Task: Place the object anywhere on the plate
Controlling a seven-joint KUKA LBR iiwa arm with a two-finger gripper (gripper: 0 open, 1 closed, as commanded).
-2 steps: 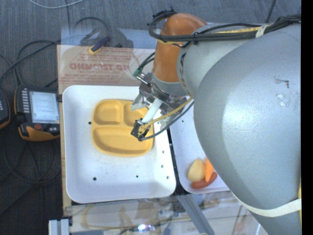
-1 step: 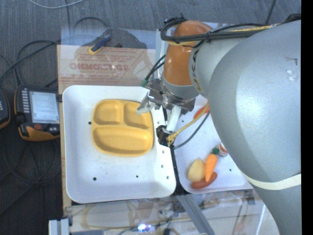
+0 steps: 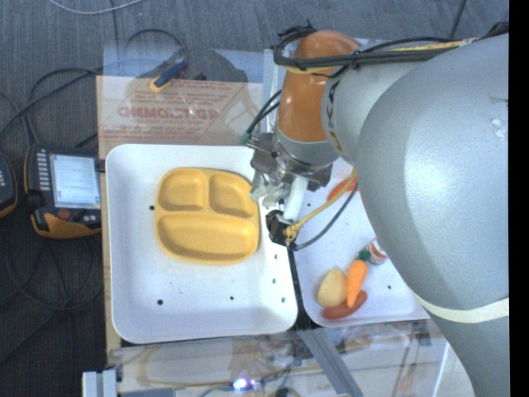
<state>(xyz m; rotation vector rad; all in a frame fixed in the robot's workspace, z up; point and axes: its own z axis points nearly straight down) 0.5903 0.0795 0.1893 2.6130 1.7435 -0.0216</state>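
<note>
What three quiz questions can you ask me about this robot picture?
1. True or false: the yellow plate lies in the left bin.
2. How many compartments does the plate have? A two, B three, C five.
3. Which bin holds the toy carrot?

Key: 1 true; 2 B; 3 the right bin.
</note>
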